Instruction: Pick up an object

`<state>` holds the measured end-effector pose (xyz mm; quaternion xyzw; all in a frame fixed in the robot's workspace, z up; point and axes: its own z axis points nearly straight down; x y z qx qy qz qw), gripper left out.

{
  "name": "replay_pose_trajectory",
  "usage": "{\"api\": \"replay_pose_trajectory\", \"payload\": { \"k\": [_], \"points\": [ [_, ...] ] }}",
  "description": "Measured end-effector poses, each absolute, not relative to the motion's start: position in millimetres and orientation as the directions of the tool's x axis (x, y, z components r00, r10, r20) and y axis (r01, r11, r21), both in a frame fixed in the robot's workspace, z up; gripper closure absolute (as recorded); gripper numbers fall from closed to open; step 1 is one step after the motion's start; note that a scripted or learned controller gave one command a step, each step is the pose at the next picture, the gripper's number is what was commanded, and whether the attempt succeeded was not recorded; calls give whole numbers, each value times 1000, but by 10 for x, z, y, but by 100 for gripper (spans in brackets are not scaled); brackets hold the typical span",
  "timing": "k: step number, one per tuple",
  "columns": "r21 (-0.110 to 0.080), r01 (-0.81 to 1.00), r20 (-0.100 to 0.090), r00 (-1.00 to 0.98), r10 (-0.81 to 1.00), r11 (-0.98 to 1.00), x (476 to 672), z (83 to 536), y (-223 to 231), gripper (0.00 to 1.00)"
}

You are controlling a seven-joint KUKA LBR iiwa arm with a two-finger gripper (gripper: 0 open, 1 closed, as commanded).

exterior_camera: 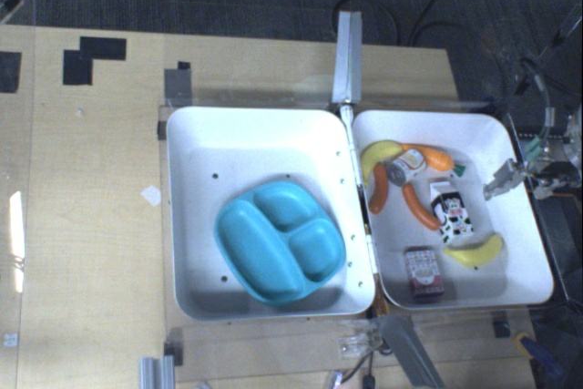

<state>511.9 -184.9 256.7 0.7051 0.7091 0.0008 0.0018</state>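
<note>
We're looking at a light wood bench (91, 223) bearing two white bins over dark carpet. The gripper (510, 178) is hanging at the right bin's (528, 282) right rim, away from its contents; we can't tell its grasp state. Nothing is lifted yet, so picking looks not yet begun. Working outward from that rim, the right bin is holding a yellow banana (476, 252), a black-and-white carton (452, 216), orange carrots (419, 205), a grey can (404, 167) and a dark packet (424, 273). The left bin (200, 141) is holding a blue divided tray (279, 240).
</note>
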Motion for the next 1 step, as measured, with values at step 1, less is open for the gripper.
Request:
{"api": "replay_pose_trajectory", "payload": {
  "k": [1],
  "points": [
    [5, 912, -4, -410, 912, 410, 5032, 2088, -1772, 0]
  ]
}}
